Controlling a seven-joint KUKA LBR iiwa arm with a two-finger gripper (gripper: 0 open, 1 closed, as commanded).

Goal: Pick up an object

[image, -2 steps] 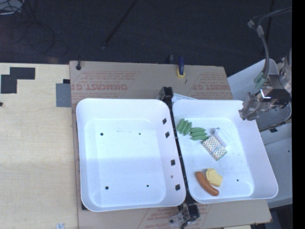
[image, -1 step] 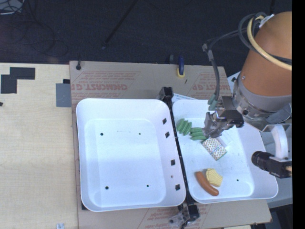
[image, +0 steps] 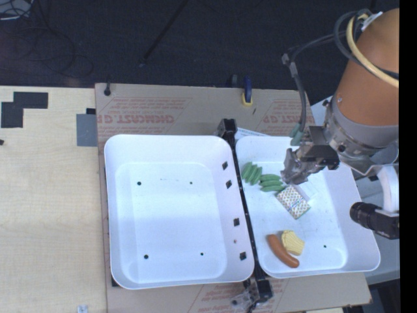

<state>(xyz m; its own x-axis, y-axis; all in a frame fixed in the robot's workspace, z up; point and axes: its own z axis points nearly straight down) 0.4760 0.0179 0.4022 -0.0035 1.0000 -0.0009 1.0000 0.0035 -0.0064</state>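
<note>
Presently the gripper (image: pixel 294 175) hangs low in the right bin (image: pixel 339 253), between the green pods (image: pixel 260 177) and the patterned packet (image: pixel 293 201); its grip cannot be determined.

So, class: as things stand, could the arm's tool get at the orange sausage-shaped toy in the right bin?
Probably yes. The orange sausage-shaped toy lies uncovered near the right bin's front, only a yellow corn-like piece touching it; the tool hangs over the same bin.
</note>
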